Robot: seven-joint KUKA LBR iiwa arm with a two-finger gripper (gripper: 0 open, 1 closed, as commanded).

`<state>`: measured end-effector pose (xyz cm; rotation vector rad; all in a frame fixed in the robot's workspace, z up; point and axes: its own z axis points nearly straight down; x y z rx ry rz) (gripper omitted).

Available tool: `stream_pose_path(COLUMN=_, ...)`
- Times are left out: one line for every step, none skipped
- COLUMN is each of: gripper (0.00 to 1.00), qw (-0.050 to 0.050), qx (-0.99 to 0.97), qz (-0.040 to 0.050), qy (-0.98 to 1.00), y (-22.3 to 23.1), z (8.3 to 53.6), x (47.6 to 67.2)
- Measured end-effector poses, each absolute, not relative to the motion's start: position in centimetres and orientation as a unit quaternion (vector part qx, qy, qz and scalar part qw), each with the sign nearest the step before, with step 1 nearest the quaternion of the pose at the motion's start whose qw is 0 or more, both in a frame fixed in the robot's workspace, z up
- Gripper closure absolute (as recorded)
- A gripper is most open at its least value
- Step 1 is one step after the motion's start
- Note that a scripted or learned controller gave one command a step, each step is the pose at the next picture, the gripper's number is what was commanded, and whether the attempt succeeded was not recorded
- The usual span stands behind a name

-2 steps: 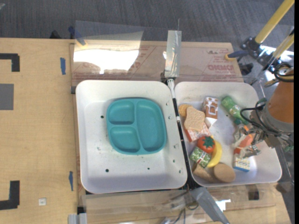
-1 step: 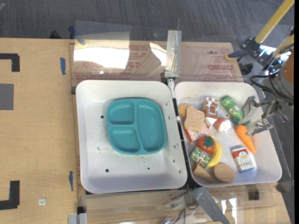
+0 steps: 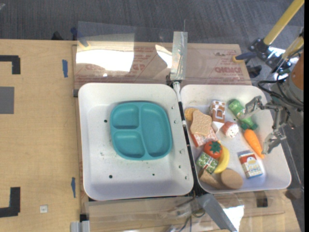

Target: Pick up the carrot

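The carrot (image 3: 253,140), orange with a green leafy top, lies in the right bin (image 3: 282,180) near its right side, pointing down and to the right. My gripper (image 3: 259,127) reaches in from the right edge and is open. One fingertip (image 3: 250,105) sits above the carrot's green top, near a green toy. The other fingertip (image 3: 268,147) is just right of the carrot's tip. The carrot lies on the bin floor between the two fingers, and they are not closed on it.
Crowding the right bin are a green toy (image 3: 235,106), a small carton (image 3: 218,110), bread slices (image 3: 202,124), a tomato (image 3: 213,149), a banana (image 3: 223,160), a juice box (image 3: 251,164) and a bread roll (image 3: 231,179). A teal divided plate (image 3: 142,129) sits in the left bin (image 3: 91,144).
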<state>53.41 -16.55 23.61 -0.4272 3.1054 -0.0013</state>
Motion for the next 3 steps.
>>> stream_pose_path(gripper=0.0, qw=-0.001, qx=-0.22, qz=0.0018, qy=0.975, y=-18.7, z=13.5, x=49.2)
stream_pose_path(gripper=0.0, qw=0.004, qx=-0.213, qz=-0.0014, qy=0.977, y=-19.4, z=8.8, x=49.9)
stream_pose_path(gripper=1.0, qw=0.011, qx=-0.214, qz=-0.0031, qy=0.977, y=-19.2, z=10.1, x=50.4)
